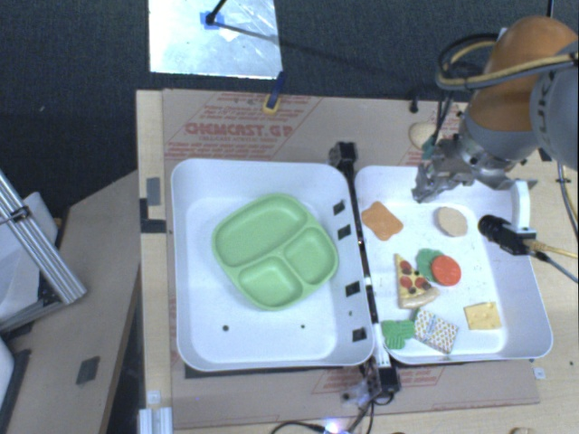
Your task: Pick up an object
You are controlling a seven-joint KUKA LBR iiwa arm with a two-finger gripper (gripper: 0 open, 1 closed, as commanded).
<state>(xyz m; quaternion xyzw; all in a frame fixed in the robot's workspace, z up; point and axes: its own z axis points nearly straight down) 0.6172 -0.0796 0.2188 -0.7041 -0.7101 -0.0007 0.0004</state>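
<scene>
Gripper [428,191] low over right bin [523,331] rear, jaw state unreadable; risk: closes on bare floor between orange piece [382,221] and beige disc [450,221]

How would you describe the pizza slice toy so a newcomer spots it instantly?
Look in the right white bin, near its middle. The triangular pizza slice toy lies beside the round red tomato piece; it alone has a pale wedge shape with red dots.
</scene>
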